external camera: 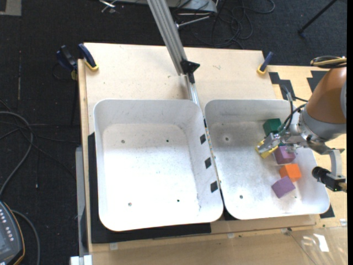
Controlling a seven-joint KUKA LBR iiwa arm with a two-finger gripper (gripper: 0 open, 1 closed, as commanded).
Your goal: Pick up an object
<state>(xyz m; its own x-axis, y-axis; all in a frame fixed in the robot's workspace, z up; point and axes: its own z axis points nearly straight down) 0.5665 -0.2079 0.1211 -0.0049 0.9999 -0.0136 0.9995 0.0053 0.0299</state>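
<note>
The fingers point(268, 146) hang low inside the right bin point(237, 200), over its upper right part, and whether they are spread or closed cannot be told; a small yellowish shape shows at their tip, too blurred to say what it is or whether it is held. Just behind them, toward the bin's far wall, sits a green block point(272, 126). Just beside them on the arm's side lies a light purple block point(284, 155), partly under the wrist. A little nearer the camera from that is an orange block point(290, 171), and right below it a darker purple block point(283, 187), the two close together on the bin floor. The grey arm with its orange band point(332, 95) comes in from the right above these blocks. Well away from the fingers, across the shared bin walls, is the left bin point(110, 120). Both bins rest on the pale tabletop point(138, 70), where a slanted metal rail point(165, 26) runs up from between them.
</note>
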